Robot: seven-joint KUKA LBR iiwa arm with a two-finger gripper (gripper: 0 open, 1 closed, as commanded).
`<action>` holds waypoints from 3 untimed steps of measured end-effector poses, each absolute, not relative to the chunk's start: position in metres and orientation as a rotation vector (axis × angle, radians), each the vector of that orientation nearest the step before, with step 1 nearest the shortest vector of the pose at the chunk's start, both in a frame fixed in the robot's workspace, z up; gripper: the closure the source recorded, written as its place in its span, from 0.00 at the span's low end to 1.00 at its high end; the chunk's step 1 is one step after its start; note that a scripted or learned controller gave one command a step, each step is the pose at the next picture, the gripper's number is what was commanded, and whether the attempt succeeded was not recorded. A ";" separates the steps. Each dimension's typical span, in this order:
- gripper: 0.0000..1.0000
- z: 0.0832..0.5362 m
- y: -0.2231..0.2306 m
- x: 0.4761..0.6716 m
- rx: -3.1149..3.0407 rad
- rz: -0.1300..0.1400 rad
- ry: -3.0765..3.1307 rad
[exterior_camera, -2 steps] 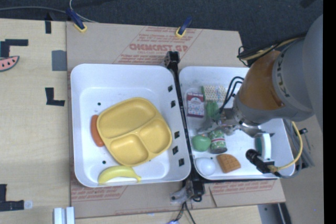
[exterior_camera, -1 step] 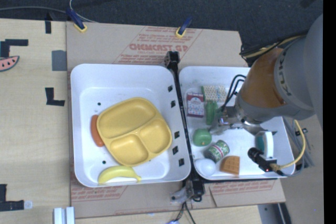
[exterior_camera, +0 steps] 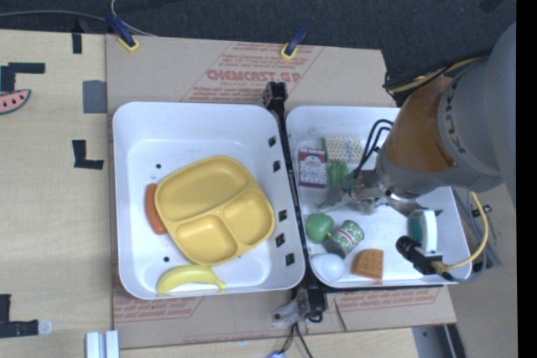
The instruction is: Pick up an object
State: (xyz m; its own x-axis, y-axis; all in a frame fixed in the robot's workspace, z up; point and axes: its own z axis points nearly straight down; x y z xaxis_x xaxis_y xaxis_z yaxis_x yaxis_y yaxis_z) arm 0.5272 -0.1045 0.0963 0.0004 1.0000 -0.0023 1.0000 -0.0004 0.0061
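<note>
My gripper [exterior_camera: 351, 192] is low in the middle of the right bin [exterior_camera: 457, 264], at the end of the grey arm with its orange band [exterior_camera: 419, 134]. It hangs just right of a red box [exterior_camera: 312, 166] and a green stick-shaped thing [exterior_camera: 336, 175], and just above a green ball [exterior_camera: 319, 226] and a small green-labelled can [exterior_camera: 344, 238]. A white egg-shaped thing [exterior_camera: 328, 267] and an orange wedge [exterior_camera: 367, 264] lie by the near wall. A pale checkered packet [exterior_camera: 341, 148] lies at the back. The wrist hides whatever is directly under it.
The left bin [exterior_camera: 134, 138] holds a yellow divided plate [exterior_camera: 214, 208], a banana [exterior_camera: 190, 279] at its near edge and an orange-red thing [exterior_camera: 153, 210] half under the plate. A black divider [exterior_camera: 288, 180] separates the bins. A teal and white part [exterior_camera: 422, 228] sits beside the arm.
</note>
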 end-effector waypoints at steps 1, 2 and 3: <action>0.00 0.086 -0.111 0.578 2.219 0.003 2.221; 1.00 0.096 -0.112 0.578 2.219 0.002 2.218; 1.00 0.203 -0.080 0.541 2.220 -0.001 2.223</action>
